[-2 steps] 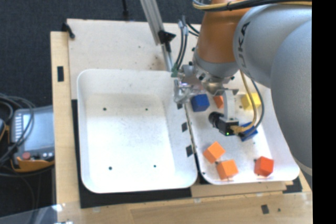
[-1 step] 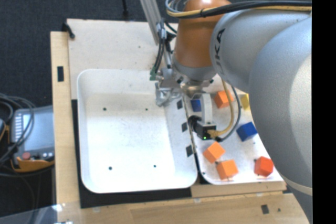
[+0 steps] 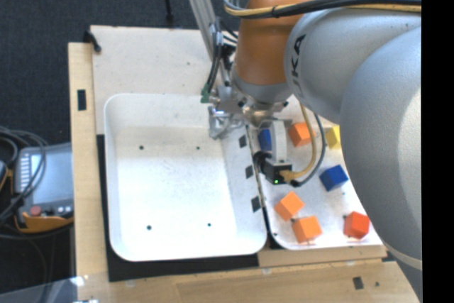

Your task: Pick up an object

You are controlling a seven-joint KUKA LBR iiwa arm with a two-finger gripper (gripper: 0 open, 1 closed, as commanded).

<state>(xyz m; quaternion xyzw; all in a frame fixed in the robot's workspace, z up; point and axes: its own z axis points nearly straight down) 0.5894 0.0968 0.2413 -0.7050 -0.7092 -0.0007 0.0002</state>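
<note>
White plastic, 2 shallow bins sitting side by side on a pale wooden bench [image 3: 81, 174].

Item 1: left bin [image 3: 120, 174]. It is showing a bare, speckled floor with a few dark dots.

Item 2: right bin [image 3: 280, 238]. It is holding the loose objects, and the arm is covering much of it. Showing are an orange block [image 3: 289, 205], a second orange block [image 3: 307, 228] just beside the first, a third orange block [image 3: 301, 133] farther back, a red block [image 3: 357, 225] near the front right, a blue block [image 3: 333, 177], a yellow piece [image 3: 331, 137] half hidden under the arm, and a narrow blue piece [image 3: 264, 139] close to the dividing wall.

Item 3: grey arm [image 3: 362, 81] with its orange band [image 3: 266, 32], reaching in from the right. Its gripper [image 3: 225, 117] is hanging over the back of the left bin, beside the wall shared by the 2 bins. Whether the jaws are standing open or closed cannot be told (the wrist is blocking them), and nothing is showing between them.

Risk note, offered as judgement: every candidate is lying in the right bin, while the gripper is sitting over bare floor. A descent from here would likely be closing on nothing. A sideways shift toward the narrow blue piece is risking a clip on the dividing wall. The 2 front orange blocks are crowding each other, so a finger could be nudging 1 while reaching for the other.
</note>
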